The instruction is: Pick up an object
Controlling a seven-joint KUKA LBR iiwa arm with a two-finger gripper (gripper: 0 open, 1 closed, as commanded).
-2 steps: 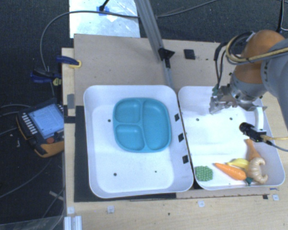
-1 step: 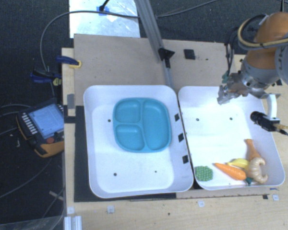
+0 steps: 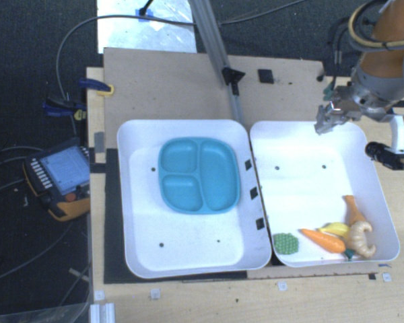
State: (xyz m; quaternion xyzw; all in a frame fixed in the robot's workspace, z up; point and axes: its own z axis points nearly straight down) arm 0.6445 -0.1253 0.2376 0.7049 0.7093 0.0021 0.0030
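Tool (image 3: 326,122) hangs over the far edge of the right bin (image 3: 303,153), and I cannot tell from this slant how it is set. My targets lie well apart from it, clustered in the bin's near right corner: an orange carrot (image 3: 322,240), a yellow piece (image 3: 335,229) touching it, a beige knobbly item (image 3: 361,237) just beside those, and a green bumpy ball (image 3: 286,243) standing slightly clear to the left. I judge the green ball the cleanest pick, since nothing crowds it; the others sit against the wall. I would cross the bin first, then descend straight. The left bin (image 3: 138,200) carries a blue divided plate (image 3: 198,175).
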